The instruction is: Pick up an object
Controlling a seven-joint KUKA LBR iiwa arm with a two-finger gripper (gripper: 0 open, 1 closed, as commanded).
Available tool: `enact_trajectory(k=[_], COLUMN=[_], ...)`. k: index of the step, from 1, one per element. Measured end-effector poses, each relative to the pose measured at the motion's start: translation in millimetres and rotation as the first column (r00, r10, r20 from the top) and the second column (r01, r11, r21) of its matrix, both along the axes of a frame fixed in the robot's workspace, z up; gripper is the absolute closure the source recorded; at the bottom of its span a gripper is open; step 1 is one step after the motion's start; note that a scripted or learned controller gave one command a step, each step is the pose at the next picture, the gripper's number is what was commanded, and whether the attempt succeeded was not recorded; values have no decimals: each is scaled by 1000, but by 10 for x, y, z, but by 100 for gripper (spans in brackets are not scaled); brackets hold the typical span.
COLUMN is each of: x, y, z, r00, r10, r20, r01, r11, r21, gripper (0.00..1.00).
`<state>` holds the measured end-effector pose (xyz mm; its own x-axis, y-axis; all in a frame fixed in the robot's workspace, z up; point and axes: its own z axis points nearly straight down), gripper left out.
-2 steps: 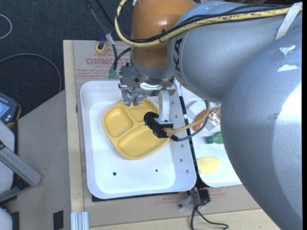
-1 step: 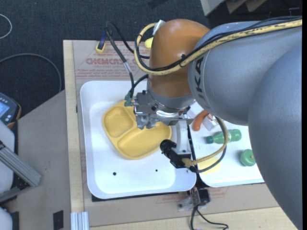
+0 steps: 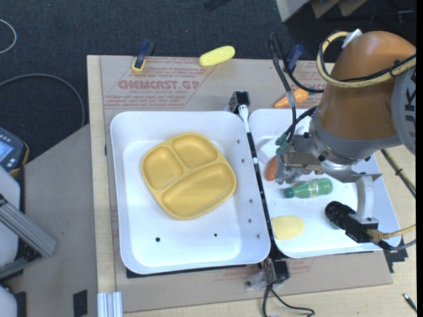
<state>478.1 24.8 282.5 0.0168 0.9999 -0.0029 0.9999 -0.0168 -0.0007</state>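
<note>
My gripper (image 3: 289,174) hangs low over the left part of the right bin (image 3: 317,243), under the orange wrist band. Just left of it lies a small orange piece (image 3: 271,169), partly hidden by the gripper body. A green bottle (image 3: 308,189) lies on its side directly below the gripper, close to it. Further toward the front of that bin rests a pale yellow flat piece (image 3: 287,227). The left bin (image 3: 132,137) holds a yellow divided plate (image 3: 188,175) with three compartments.
Outside the bins, a yellow object (image 3: 217,56) lies on the cardboard at the back, and an orange object (image 3: 291,100) sits behind the right bin. A blue clamp (image 3: 141,56) is at the back left. The bins' shared wall (image 3: 254,170) runs just left of the gripper.
</note>
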Motion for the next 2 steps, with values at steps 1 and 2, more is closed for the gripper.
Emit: enact_trajectory(k=[1, 2], x=[18, 24], y=[561, 164], z=[519, 1828], r00=[1000, 1000], r10=[23, 15], r20=[8, 19], r01=[-23, -15], r11=[1000, 1000], r21=[5, 4], gripper=[100, 100])
